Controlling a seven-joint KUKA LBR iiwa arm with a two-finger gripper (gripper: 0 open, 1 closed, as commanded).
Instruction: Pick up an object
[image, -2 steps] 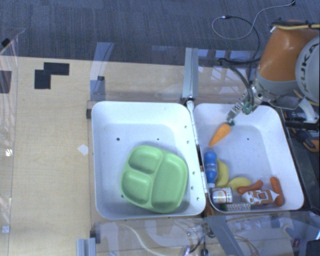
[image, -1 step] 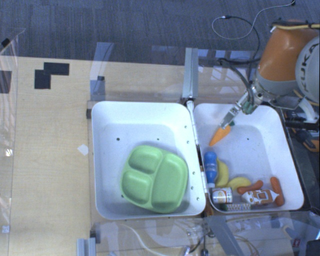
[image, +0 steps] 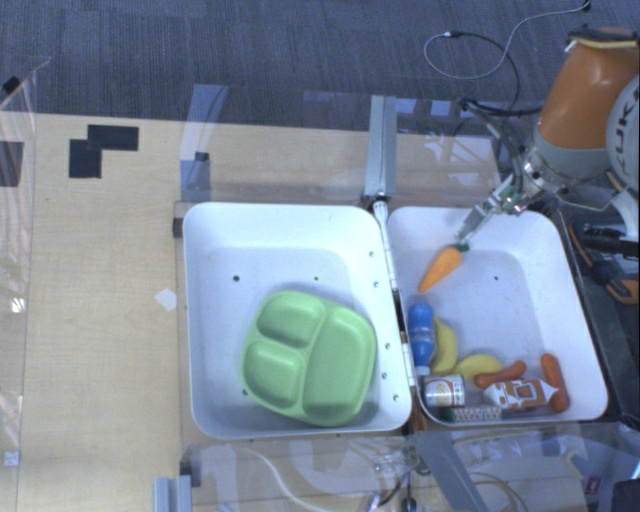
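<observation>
In the right bin (image: 570, 300), toward its far wall, an orange carrot (image: 440, 268) lay at a slant on the white floor, with its green top pointing to the bin's far right corner. The gripper (image: 470, 233) reached down over that far right corner, slim and tilted, and its tip stood right at the carrot's green top. The two looked to be touching, but the view was too small to tell whether the gripper was spread, pressed together or pinching the top. The arm (image: 590, 100), grey with its orange band, rose beyond the bin's far right corner.

Along the right bin's near wall lay a cluster of small things. A blue bottle (image: 421, 335) lay against the bin's left wall. A yellow banana (image: 446, 346) lay just beside it, and a second yellow piece (image: 480, 364) was next to that. A small can (image: 445, 390) sat in the bin's near left corner. A white and orange carton (image: 520, 397) lay beside the can, along the near wall. Two reddish sausage-like pieces (image: 553, 380) rested around the carton.

To the left of the right bin, touching it side to side, stood the left bin (image: 215, 300). It held a green divided plate (image: 310, 358). Beyond the right bin's far wall, thin cables (image: 480, 50) looped over the dark floor.
</observation>
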